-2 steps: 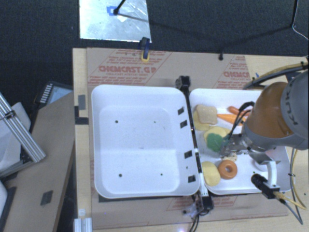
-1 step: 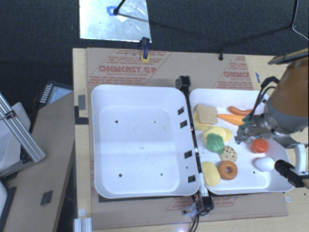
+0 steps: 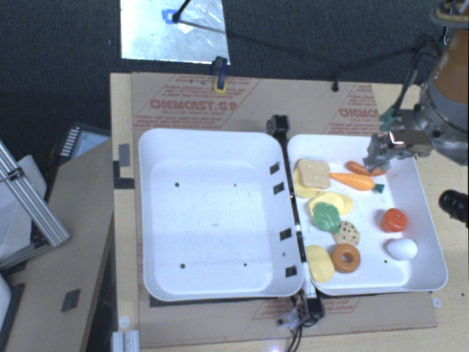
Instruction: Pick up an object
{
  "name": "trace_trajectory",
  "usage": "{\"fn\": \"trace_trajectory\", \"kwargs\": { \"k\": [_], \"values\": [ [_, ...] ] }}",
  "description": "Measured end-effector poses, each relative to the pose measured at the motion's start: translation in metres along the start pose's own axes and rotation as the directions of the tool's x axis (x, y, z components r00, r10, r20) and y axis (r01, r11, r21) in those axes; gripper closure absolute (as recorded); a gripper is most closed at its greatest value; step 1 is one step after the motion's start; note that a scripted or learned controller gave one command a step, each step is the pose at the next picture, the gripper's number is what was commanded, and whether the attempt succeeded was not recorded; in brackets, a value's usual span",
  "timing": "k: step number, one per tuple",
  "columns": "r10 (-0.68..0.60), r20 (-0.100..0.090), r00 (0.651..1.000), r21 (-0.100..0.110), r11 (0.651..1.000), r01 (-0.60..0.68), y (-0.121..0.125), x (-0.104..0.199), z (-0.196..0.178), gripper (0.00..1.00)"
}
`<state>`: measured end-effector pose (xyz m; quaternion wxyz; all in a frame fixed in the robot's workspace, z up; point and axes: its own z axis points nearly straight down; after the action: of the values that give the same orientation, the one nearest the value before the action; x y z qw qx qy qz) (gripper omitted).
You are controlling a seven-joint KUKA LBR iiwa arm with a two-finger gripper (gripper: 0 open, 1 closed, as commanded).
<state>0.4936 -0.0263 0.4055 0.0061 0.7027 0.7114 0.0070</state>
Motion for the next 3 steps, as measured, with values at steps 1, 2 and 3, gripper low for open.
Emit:
{"fn": "trace_trajectory", "kwargs": {
  "k": [1,2,3],
  "values": [
    [0.006,0.002,1.000,0.011,1.000,-0.006,0.056,0.015,-0.015,1.00],
    [0.006,0.001,1.000,0.011,1.000,-0.006,0.099,0.038,-0.041,1.00],
    [0.007,0.003,1.000,0.009,1.000,-0.007,0.164,0.040,-0.062,1.00]
  ]
}}
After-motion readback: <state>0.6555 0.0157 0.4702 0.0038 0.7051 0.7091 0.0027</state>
